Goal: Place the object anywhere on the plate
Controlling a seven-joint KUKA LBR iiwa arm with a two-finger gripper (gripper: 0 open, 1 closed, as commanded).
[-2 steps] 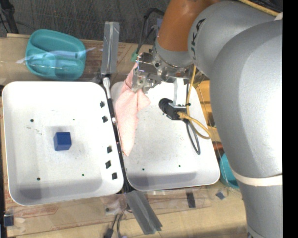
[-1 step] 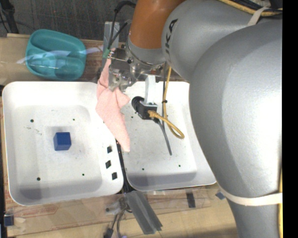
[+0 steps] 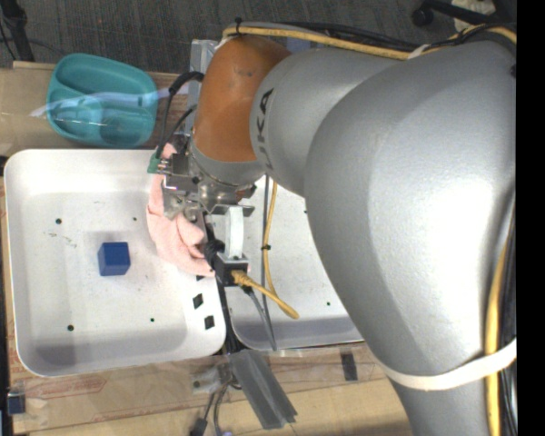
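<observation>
Near side: left bin (image 3: pixel 36 352) and right bin (image 3: pixel 295 330) sit side by side. The arm (image 3: pixel 391 198) covers most of the right one.

Blue cube (image 3: pixel 114 258) is the likely task object. It sits loose on the floor of the left bin, about mid-depth and left of centre, touching nothing. As a cube it has no long axis to align to. Its edges look slightly rotated against the bin walls.

Gripper (image 3: pixel 204 221) hangs over the right edge of the left bin, near the divide between the bins. Camera looks at the wrist housing from above, so I can't tell whether it is open or closed, or whether it has anything. The cube is not in it.

Key relation: the cube lies left of the gripper and slightly nearer, well apart, with bare bin floor between them.

Pink item (image 3: pixel 168 234) sits directly under and left of the gripper, against the bin's right wall. It's probably the plate, but it is partly hidden, so not certain. If so, the cube has to travel right and a bit farther to reach it.

A yellow cable (image 3: pixel 268 298) trails off the wrist over the right bin.

Far side: teal scoop (image 3: pixel 100 98) sits on the bench beyond the left bin, not involved.
</observation>
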